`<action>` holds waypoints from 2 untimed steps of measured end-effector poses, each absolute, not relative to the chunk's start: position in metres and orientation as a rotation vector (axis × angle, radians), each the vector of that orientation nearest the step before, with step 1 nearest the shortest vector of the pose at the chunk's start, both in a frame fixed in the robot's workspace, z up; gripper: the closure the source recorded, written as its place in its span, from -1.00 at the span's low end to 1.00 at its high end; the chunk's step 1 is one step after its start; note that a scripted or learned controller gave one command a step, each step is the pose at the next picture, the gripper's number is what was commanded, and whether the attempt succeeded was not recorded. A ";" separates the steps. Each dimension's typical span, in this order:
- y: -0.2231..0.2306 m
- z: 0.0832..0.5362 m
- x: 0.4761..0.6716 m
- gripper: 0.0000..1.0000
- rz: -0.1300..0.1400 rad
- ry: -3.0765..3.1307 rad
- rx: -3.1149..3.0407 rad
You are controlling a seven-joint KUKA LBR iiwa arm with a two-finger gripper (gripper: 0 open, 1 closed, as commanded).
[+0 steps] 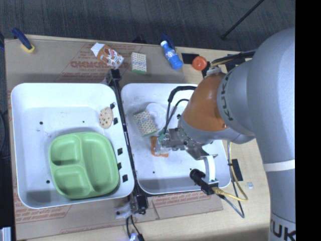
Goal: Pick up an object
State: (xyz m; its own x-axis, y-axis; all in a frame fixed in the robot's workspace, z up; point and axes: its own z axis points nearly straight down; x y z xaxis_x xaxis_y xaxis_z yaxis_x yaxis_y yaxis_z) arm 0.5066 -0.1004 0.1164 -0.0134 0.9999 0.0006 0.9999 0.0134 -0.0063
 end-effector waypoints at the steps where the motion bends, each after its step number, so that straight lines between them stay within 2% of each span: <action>1: -0.147 0.231 0.477 1.00 0.000 -2.227 -2.217; 2: -0.136 0.234 0.477 1.00 0.000 -2.230 -2.214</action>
